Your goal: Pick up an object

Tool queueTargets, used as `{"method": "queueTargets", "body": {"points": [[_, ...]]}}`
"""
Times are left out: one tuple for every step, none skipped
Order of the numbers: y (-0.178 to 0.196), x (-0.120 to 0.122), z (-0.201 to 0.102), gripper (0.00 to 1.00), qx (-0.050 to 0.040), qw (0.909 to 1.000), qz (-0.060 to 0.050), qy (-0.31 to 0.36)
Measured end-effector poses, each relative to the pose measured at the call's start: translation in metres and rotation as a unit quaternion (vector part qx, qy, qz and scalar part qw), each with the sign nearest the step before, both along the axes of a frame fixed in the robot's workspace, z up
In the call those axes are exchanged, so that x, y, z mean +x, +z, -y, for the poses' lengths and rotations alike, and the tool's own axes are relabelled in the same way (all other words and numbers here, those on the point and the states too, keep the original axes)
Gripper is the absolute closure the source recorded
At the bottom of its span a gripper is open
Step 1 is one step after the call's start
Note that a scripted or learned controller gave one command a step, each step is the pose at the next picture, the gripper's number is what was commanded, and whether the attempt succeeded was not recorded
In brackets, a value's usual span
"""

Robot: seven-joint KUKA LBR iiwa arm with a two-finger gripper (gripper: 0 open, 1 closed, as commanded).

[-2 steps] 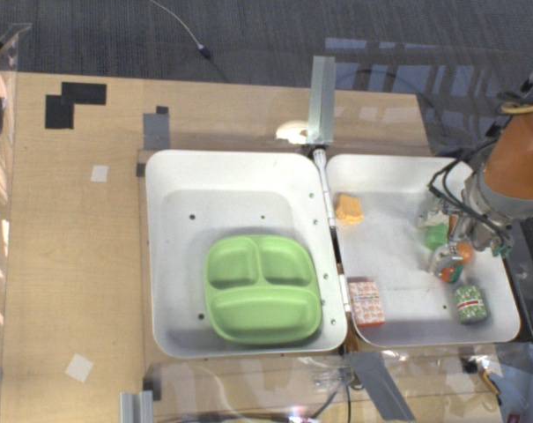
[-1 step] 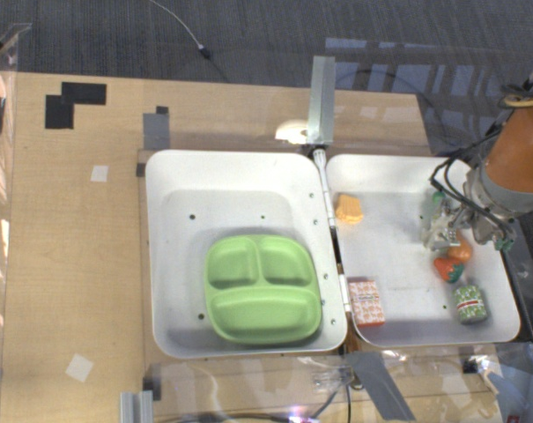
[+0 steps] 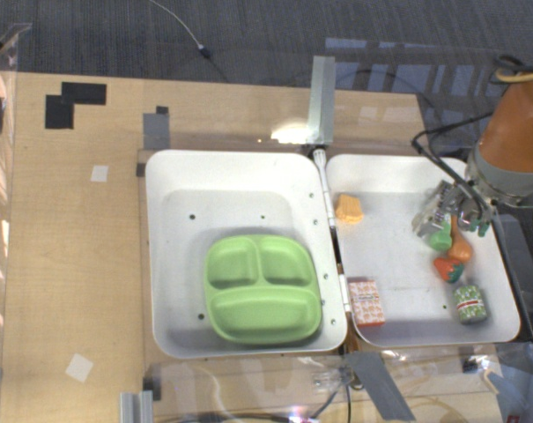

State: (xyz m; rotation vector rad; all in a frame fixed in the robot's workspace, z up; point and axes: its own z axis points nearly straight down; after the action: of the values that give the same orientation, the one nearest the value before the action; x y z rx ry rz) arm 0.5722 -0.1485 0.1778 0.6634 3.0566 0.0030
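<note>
My gripper [image 3: 435, 221] is low over the right side of the right bin [image 3: 398, 263], right above a cluster of small toys. A green piece [image 3: 440, 238] lies just under its tip, and I cannot make out whether it is gripped. An orange piece [image 3: 461, 250] and a red one [image 3: 447, 268] touch it on the near side. A yellow-orange wedge [image 3: 349, 208] lies at the bin's far left. Near the front wall are a red-and-white box [image 3: 366, 301] and a green patterned can [image 3: 469, 303].
The left bin [image 3: 173, 236] holds a green divided plate [image 3: 262, 287] toward its front. A metal post [image 3: 322, 104] rises behind the seam between the bins. Black cables [image 3: 438, 152] loop near the arm's orange band [image 3: 517, 130].
</note>
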Motion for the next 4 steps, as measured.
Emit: {"method": "queueTargets", "body": {"points": [[0.060, -0.078, -0.075, 1.00, 0.0034, 0.9793, -0.002, -0.202], [0.082, -0.083, -0.118, 1.00, 0.0012, 0.9984, -0.002, -0.057], [0.103, -0.080, -0.186, 1.00, 0.0001, 0.9926, -0.002, 0.122], [0.034, -0.084, -0.159, 1.00, -0.0027, 0.9281, -0.004, 0.372]]}}
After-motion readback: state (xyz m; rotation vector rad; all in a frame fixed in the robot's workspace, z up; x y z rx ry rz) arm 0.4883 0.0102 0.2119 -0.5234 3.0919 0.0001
